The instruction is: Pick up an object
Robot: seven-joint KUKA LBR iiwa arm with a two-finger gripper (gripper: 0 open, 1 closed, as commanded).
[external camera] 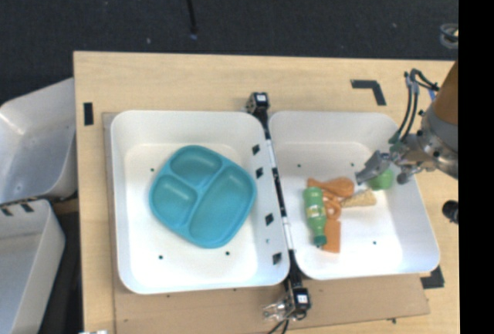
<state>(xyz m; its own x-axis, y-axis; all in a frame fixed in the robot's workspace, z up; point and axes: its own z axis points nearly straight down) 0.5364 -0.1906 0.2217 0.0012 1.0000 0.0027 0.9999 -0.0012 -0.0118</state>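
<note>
Presently, two white bins are seen side by side on the bench. A blue divided plate is laid flat at the middle of the left bin. In the right bin, a green bottle is laid on its side near the centre, long axis running from far edge to near edge, among orange pieces. The gripper is held low just beside the pile, toward the right edge; whether anything is gripped cannot be told.
</note>
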